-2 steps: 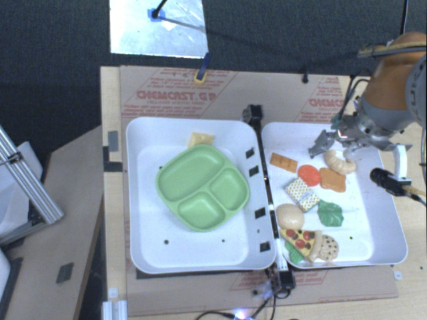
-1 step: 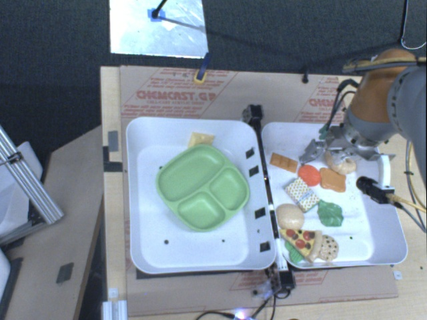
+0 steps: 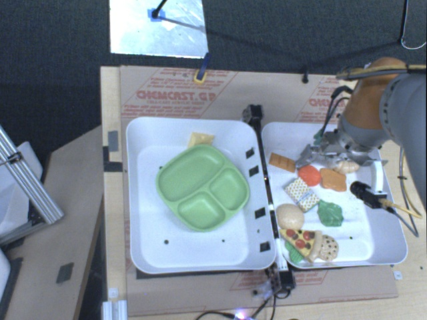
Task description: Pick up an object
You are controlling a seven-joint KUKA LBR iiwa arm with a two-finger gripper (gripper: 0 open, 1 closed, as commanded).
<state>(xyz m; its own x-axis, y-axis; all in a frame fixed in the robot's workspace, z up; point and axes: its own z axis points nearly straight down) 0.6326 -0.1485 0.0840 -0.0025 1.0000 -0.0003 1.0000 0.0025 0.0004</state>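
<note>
Tool [image 3: 325, 153] low in right bin [image 3: 387, 245], just above red toy [image 3: 308, 175]; grip state impossible to tell; green divided plate [image 3: 203, 187] in left bin [image 3: 143, 179]; pizza slice [image 3: 299, 239] near front corner.

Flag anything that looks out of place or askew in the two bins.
A small yellow piece lies alone on the left bin floor behind the green divided plate, apart from the toy foods crowded in the right bin. The plate sits askew.

green plate [image 3: 203, 187] fills left bin [image 3: 143, 245] (mostly)
</note>
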